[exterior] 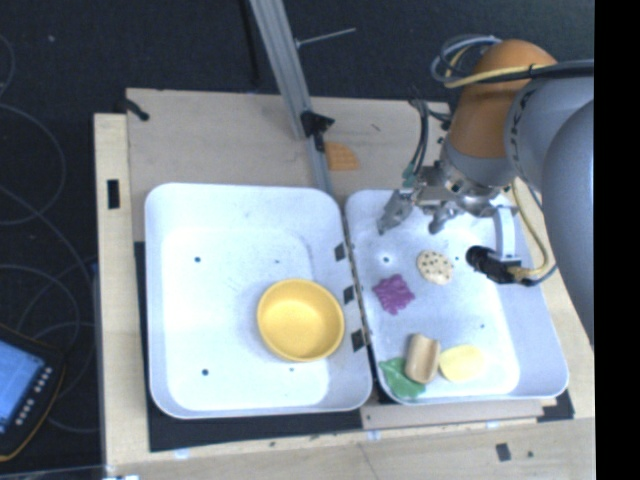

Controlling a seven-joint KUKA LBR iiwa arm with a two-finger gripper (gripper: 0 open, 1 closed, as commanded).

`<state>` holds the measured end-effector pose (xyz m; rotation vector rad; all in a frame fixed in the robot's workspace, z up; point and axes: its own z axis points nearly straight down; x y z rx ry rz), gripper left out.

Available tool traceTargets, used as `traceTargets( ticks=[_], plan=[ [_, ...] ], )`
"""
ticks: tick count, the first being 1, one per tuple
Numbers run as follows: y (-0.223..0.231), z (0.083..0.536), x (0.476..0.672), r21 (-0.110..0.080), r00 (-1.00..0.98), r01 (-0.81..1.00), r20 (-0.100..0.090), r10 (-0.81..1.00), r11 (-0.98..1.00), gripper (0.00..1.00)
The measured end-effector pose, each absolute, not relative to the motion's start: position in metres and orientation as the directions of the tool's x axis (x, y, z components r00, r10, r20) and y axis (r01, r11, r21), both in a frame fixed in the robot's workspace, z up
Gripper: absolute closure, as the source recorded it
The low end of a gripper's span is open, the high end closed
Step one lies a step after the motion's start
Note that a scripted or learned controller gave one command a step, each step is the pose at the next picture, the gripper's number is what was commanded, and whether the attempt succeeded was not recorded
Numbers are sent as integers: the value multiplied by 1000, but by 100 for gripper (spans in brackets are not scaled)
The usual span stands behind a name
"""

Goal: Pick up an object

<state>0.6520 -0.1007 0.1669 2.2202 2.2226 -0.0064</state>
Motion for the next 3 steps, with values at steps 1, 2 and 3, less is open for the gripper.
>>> traceTargets(
  ticks=[1, 2, 3],
  plan=[
    [-107, 124, 651, -4, 1, 1000, -3, 1000, -1, 0],
    [-109, 100, 650, -2, 3, 1000, -4, 1000, -3, 0],
    [-109, 113, 652, 4, 6, 1000, -2, 1000, -6, 100]
  ],
)
